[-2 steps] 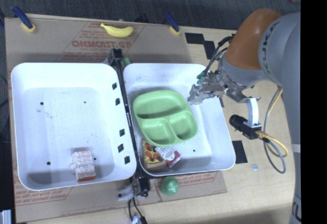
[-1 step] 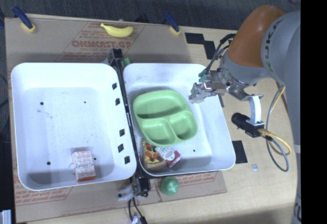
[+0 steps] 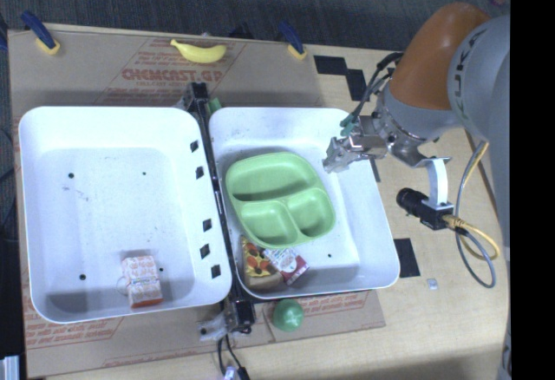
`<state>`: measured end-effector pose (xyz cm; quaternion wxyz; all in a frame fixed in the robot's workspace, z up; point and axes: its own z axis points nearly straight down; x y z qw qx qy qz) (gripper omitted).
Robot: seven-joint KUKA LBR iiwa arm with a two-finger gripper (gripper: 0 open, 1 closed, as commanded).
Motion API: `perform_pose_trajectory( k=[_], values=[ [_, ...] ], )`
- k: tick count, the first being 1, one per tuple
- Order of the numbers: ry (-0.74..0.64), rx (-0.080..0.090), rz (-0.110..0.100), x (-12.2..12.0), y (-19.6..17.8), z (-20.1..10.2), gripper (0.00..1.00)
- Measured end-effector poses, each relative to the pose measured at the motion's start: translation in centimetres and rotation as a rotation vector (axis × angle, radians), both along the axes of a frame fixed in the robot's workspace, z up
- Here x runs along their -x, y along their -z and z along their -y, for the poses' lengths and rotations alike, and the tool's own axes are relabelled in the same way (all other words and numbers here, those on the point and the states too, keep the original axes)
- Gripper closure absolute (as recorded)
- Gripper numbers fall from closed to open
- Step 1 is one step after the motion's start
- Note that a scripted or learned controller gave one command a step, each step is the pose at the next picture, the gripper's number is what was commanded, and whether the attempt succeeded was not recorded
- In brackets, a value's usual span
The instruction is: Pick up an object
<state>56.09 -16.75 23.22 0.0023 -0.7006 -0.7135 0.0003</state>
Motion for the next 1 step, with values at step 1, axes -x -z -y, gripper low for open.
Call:
perform_pose_trajectory(
  k=[1],
  values=[
    [0.012, 0.001, -0.002, 2.14, 9.86, -6.79, 1.00]
  ],
)
